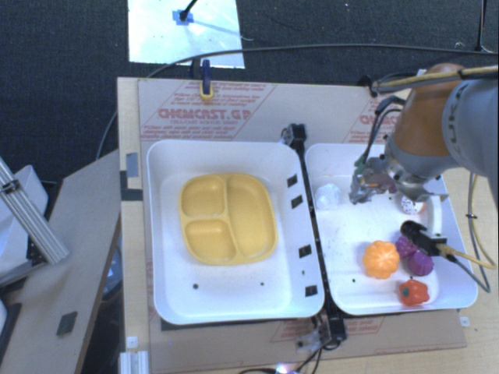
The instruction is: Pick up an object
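Surface (pixel 234 104): flat board with red lettering, carrying both bins side by side.
Left bin (pixel 168 287): shallow white plastic, rounded corners, slightly speckled floor.
Yellow tray (pixel 228 217): smooth moulded plastic with three compartments, lying flat in the middle of the left bin.
Right bin (pixel 343 248): same white plastic, holding the small graspable items, so likely the picking side.
Clear object (pixel 326 195): pale, translucent, in the far left part of the right bin; shape uncertain.
Tool (pixel 365 187): hangs low over the far part of the right bin, just right of the clear object; cannot tell whether it is spread or pressed together.
Orange pumpkin (pixel 381 259): ribbed, round, near side of the right bin; a candidate to pick.
Purple grapes (pixel 415 255): knobbly cluster touching the pumpkin's right side.
Red pepper (pixel 414 291): small, glossy, nearest the front edge.
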Robot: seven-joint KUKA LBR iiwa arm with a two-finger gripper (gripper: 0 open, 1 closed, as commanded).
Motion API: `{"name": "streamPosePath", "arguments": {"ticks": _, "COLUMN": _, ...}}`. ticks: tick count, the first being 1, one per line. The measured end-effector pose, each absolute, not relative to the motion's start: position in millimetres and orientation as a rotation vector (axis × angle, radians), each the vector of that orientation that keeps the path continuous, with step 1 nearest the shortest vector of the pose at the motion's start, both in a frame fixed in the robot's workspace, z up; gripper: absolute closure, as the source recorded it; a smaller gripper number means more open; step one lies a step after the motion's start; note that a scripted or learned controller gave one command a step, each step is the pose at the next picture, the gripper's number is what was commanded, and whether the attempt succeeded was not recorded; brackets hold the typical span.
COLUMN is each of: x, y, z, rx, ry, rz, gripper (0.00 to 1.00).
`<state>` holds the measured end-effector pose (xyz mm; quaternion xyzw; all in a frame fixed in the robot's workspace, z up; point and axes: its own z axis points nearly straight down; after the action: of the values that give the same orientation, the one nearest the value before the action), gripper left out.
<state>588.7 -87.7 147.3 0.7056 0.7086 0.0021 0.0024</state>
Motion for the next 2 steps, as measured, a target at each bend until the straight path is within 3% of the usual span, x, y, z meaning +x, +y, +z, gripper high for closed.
{"name": "streamPosePath", "arguments": {"ticks": 2, "x": 588.8, "y": -87.1, "z": 245.8, "rx": 2.212, "ry": 2.222, "rz": 0.008, "gripper": 1.00}}
